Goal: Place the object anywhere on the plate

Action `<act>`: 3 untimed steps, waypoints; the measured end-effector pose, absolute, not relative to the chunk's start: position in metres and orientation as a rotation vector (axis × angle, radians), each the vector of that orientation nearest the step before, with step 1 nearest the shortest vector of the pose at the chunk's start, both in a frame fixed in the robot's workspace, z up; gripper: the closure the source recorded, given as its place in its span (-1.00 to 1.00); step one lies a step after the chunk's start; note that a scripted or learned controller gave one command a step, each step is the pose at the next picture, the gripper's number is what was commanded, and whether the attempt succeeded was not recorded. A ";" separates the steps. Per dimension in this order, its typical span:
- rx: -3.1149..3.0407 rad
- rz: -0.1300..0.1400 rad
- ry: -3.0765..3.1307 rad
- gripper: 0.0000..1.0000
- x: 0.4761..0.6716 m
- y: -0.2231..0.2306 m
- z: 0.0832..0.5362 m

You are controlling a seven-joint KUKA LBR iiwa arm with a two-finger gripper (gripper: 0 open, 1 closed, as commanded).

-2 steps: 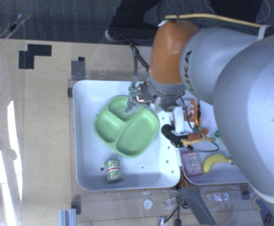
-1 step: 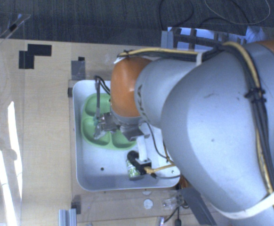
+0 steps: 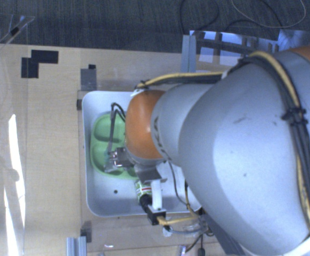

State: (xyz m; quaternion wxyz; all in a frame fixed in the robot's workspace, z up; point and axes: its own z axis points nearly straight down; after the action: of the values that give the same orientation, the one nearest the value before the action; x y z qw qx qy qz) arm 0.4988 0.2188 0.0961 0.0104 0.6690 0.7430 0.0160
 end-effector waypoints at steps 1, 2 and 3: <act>1.694 0.046 2.623 -1.00 0.497 0.165 0.095; 1.686 0.066 2.629 1.00 0.499 0.171 0.110; 1.914 0.049 2.456 1.00 0.501 0.218 0.101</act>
State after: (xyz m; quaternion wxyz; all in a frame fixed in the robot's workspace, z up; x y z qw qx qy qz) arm 0.5008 0.2185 0.1012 0.0140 0.6145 0.7886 0.0156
